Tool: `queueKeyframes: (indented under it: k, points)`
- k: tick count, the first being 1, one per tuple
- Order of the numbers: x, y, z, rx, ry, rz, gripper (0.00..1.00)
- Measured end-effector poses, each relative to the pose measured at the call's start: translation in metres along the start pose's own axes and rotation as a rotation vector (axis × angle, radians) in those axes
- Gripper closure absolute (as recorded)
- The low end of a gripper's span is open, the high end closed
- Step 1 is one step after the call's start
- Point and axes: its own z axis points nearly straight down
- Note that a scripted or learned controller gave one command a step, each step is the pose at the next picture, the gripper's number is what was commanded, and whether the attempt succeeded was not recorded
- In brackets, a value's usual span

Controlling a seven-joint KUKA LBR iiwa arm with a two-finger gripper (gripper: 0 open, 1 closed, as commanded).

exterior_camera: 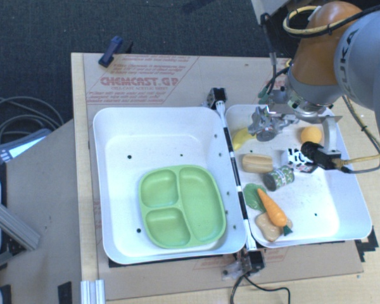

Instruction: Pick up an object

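Note:
My gripper (264,126) hangs over the back left part of the right bin (342,211), just above a yellow piece (240,139) near the bin's left wall. In front of it lie a tan bread-like roll (258,164), a small grey-green can (278,177) and a black-and-white item (297,158). An orange ball (310,134) sits at the back right of the bin. A carrot (272,209), a green leafy piece (250,197) and a beige lump (266,227) lie at the front left.
The left bin (114,144) holds a green divided plate (180,204). A black clip (216,96) sits at the back where the bins meet. A blue object (110,51) lies on the cardboard behind. Cables trail from the arm over the right bin.

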Motion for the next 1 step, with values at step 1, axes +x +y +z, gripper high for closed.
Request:
queueKeyframes:
  k: [1]
  points:
    - [0.0650,-0.0513,-0.0607,0.000,0.000,-0.001,1.00]
